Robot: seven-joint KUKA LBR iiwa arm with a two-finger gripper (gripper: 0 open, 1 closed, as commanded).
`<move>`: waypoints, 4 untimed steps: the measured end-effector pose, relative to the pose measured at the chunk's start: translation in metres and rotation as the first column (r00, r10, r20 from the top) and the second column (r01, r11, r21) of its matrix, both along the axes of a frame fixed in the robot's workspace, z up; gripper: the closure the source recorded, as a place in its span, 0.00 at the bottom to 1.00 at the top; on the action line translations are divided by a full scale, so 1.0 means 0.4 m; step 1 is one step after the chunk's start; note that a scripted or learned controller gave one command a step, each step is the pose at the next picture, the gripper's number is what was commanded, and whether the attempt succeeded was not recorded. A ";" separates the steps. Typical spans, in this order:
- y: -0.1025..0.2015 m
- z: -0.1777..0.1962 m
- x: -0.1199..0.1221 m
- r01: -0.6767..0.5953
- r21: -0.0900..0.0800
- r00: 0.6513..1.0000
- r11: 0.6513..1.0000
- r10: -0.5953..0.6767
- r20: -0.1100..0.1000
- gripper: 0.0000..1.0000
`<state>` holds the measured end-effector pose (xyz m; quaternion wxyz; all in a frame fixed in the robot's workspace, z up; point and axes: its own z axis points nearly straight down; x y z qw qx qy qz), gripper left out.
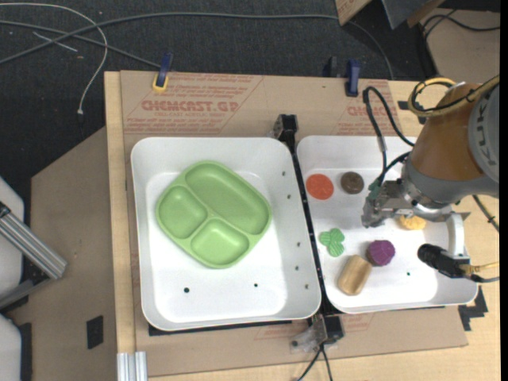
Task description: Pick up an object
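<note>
In the camera view, the bench (119, 213) carries two white bins side by side. The left bin (159, 292) holds a green divided plate (213, 213) set toward its upper middle, with open white floor along its lower and right sides. The right bin (397, 296) holds the small things: an orange disc (320, 186) and a brown round piece (352, 182) near the upper left, a green leafy piece (332, 241) by the left wall, a purple ball (382, 252) mid-floor, a tan cylinder (354, 275) just below it near the lower edge, and a yellow piece (412, 222) partly hidden under the wrist. The gripper (379, 211) hangs above the purple ball, right of the brown piece; whether the jaws are wide or narrow I cannot tell.
</note>
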<state>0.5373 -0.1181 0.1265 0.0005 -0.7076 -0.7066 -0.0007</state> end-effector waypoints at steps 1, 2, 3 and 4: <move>-0.002 0.156 -0.011 -0.002 -0.003 1.000 1.000 0.002 0.006 1.00; -0.002 0.241 -0.008 -0.002 -0.003 1.000 1.000 0.002 0.004 1.00; 0.139 0.266 0.022 -0.008 0.000 1.000 1.000 0.008 0.002 1.00; 0.271 0.289 0.045 -0.007 0.000 1.000 1.000 0.007 0.002 1.00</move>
